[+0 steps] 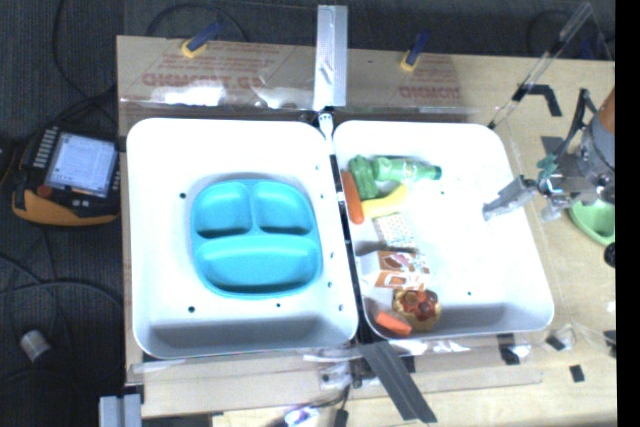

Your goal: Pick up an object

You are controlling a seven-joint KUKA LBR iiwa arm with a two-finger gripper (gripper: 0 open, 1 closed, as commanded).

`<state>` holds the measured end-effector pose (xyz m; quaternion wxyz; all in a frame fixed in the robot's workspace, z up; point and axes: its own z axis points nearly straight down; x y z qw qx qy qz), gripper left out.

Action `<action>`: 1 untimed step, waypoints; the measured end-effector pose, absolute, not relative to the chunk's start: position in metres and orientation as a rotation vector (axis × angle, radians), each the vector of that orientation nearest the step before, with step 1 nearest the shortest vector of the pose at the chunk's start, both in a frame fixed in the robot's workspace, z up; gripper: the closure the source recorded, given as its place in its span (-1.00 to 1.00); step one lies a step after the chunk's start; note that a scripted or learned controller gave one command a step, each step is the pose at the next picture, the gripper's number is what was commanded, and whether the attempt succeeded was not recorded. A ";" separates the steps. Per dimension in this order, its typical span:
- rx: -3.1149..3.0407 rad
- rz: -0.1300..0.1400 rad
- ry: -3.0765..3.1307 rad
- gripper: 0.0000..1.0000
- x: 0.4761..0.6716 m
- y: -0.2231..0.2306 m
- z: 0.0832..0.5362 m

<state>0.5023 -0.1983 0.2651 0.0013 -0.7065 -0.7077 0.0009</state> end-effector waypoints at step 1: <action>-2.123 0.004 -2.310 -1.00 0.499 -0.108 0.156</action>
